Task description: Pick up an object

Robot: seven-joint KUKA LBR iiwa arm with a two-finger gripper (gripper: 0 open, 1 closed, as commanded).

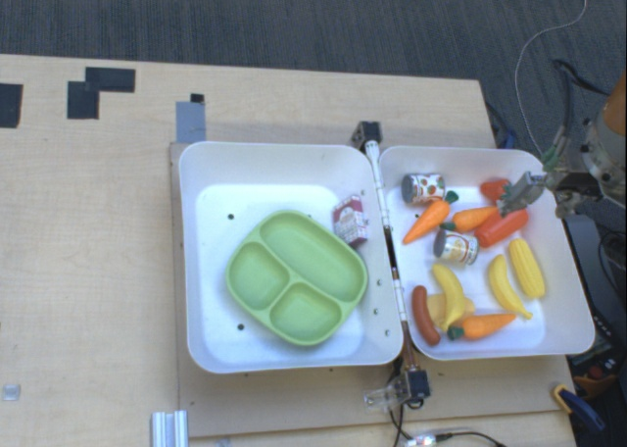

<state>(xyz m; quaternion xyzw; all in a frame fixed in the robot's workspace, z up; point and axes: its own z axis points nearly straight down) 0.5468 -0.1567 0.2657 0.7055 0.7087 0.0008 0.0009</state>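
A: Chilli (503, 226), red, lies slanted in the right bin (573, 269), near its far right corner. It is the toy closest to the pincer.

B: Neighbours?

A: Orange carrot (477, 218) touching its left end. A small red piece (494, 188) just beyond, toward the far wall. Small jar (457, 247) on its side just left of and below the chilli. Second carrot (426, 222) further left, with a printed can (423, 187) above it. Toward the near wall: corn cob (527, 268), two bananas (506, 287) (450, 294), a sausage (423, 315), a third carrot (482, 325).

B: Crowded?

A: Yes. Carrot and jar press close on the chilli's left; corn sits near its lower right.

B: Pincer?

A: Gripper (516, 194) comes in over the right rim, tips above the chilli's upper end, beside the red piece. Cannot tell from this view how far apart the tips stand, nor whether anything is between them; contact with the chilli is unclear.

B: Left bin (196, 239)?

A: Green divided plate (297, 278), three compartments. Crumpled red-and-white packet (351, 221) near the divider, well apart from the gripper.
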